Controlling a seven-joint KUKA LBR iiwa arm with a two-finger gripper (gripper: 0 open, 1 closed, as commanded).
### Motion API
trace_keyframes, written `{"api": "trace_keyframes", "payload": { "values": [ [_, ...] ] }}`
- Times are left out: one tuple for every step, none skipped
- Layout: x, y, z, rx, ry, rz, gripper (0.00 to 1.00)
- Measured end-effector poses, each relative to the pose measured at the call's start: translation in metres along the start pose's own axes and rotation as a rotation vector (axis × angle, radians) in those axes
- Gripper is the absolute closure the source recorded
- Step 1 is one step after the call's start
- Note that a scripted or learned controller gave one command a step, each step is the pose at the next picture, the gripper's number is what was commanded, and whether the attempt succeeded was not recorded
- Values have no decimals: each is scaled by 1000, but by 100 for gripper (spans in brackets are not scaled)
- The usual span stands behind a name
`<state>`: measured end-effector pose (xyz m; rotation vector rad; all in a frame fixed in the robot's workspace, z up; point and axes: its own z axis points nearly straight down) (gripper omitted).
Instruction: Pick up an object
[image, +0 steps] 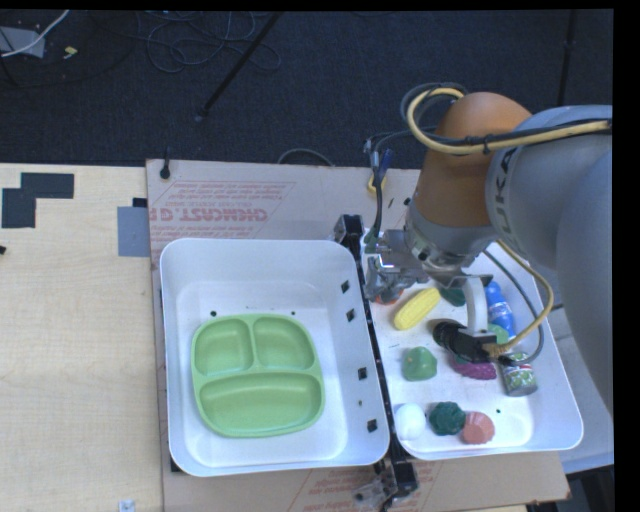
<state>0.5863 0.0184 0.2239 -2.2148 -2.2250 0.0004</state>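
While gripper (386, 270) hovers beside yellow corn (415, 308) in cluttered bin (548, 405), grip state unreadable, pick looks not yet made.

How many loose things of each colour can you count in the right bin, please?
Green: 2, pale lump and dark lump
Yellow: 1, corn cob
White: 1, ball
Pink: 1, pink lump
Purple: 1, purple lump
Blue: 1, bottle
Mixed: 1, can
Total: 8, leaving out bits half hidden under the arm

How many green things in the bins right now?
3: divided plate in the left bin; light green lump mid right bin; dark green lump nearer the front. The arm may hide more.
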Motion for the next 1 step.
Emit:
{"api": "trace_keyframes", "payload": {
  "values": [
    [50, 6, -2, 1, 1, 0, 100]
  ]
}}
